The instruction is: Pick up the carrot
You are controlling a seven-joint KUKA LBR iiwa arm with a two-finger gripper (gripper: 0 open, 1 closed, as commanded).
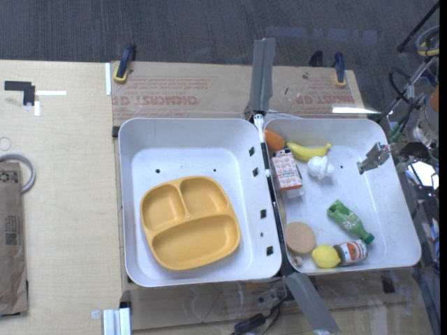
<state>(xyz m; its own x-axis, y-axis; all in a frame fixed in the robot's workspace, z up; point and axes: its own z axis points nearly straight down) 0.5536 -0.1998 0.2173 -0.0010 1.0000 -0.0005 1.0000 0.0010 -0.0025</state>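
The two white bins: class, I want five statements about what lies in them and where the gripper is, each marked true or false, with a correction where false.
1. The yellow divided plate lies in the left bin. True.
2. The banana lies in the left bin. False: it lies in the right bin, near its far edge.
3. The gripper is at the right bin's right side, apart from the orange carrot. True.
4. The green bottle stands upright on the plate. False: it lies on its side in the right bin.
5. The lemon lies beside the small jar, near the right bin's front edge. True.
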